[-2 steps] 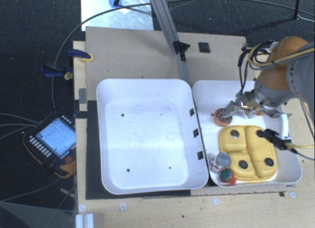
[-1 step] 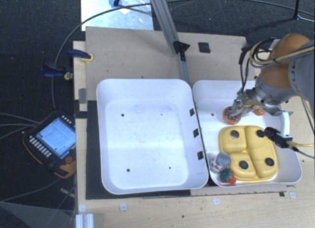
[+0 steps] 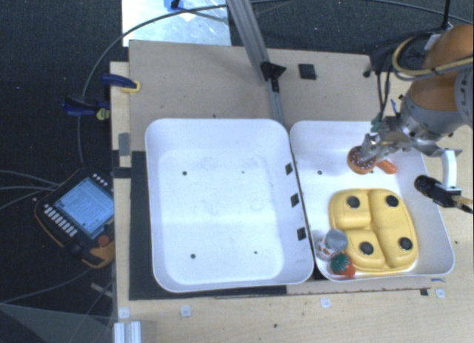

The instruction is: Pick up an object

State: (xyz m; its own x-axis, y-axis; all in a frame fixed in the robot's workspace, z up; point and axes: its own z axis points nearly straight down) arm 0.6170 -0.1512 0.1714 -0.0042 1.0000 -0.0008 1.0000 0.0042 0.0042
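The right bin (image 3: 318, 149) holds the objects. A small brown ring-shaped piece (image 3: 361, 161) with an orange part (image 3: 386, 165) beside it lies near the bin's far side. My gripper (image 3: 376, 147) hangs right over this piece, touching or almost touching its top. A large yellow block (image 3: 372, 229) with four black spots fills the near right part of the bin. At the near left corner lie a small grey cup (image 3: 335, 240) and a red and green ball (image 3: 341, 264).
The left bin (image 3: 159, 186) stands beside the right one, with black clips (image 3: 295, 199) along the shared wall. A black and white fixture (image 3: 440, 186) sits at the right bin's right rim. A slanted grey pole (image 3: 248, 23) rises behind the bins.
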